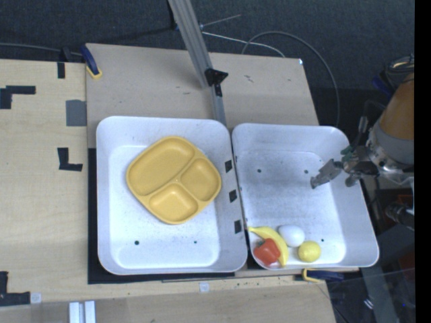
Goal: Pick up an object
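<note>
The end effector hangs over the right white bin, nothing in it, open or clenched I cannot tell; the pick looks not yet begun; next it should reach down to the small round yellow ball.

Both bins look like matt white plastic, scuffed grey in places. The divided yellow plate looks like smooth plastic, slight sheen. Glossy plastic finish is seen on the toy food. Bench looks like pale matt wood.
</note>
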Motion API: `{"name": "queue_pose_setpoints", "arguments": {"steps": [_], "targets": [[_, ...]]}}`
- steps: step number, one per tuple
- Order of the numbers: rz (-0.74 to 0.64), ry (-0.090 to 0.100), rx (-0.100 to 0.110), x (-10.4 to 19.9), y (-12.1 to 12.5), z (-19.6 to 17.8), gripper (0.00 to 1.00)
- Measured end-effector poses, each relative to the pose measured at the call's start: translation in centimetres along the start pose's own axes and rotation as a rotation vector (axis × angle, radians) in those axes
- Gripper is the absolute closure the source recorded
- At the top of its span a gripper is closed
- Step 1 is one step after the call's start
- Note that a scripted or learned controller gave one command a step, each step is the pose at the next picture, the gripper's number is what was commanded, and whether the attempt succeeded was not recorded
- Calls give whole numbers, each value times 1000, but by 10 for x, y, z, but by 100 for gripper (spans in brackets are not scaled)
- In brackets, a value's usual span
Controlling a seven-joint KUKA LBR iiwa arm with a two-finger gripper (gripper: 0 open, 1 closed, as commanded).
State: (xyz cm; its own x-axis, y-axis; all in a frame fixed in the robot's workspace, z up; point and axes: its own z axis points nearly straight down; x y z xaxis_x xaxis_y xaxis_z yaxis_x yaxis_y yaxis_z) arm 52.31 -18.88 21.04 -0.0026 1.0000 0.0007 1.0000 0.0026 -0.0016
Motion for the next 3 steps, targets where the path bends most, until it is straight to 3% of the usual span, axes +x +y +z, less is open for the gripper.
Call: {"name": "queue_pose_setpoints", "arguments": {"steps": [1,2,3], "targets": [[0,0,0,0,0,0,0],[1,0,5,-1,6,61,0],[2,-3,-2,0,6,123,0]]}}
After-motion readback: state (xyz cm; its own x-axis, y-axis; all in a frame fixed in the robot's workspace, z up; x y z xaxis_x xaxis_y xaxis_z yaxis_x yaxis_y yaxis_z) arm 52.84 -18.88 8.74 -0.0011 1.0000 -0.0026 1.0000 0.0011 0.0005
